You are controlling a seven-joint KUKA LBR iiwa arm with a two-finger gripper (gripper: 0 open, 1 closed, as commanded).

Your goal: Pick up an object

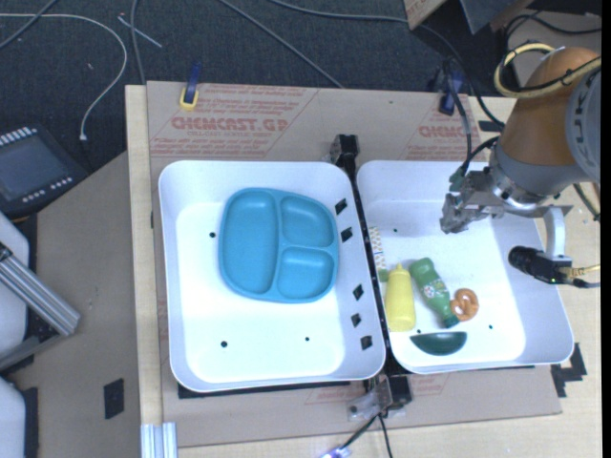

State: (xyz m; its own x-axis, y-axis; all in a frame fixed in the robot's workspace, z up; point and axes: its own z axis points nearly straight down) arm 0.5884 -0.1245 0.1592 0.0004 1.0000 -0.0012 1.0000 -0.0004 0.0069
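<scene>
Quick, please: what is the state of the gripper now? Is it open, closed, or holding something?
Gripper: cannot be told; it hangs over the right bin, apart from the yellow bottle and green bottle.

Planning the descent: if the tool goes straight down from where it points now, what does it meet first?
Probably bare floor of the right bin. The tool hangs over its upper part, apart from the yellow bottle and green bottle nearer the camera. Height is unclear.

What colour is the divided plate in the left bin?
Light blue all over; the divided plate shows clearly in the camera view.
</scene>
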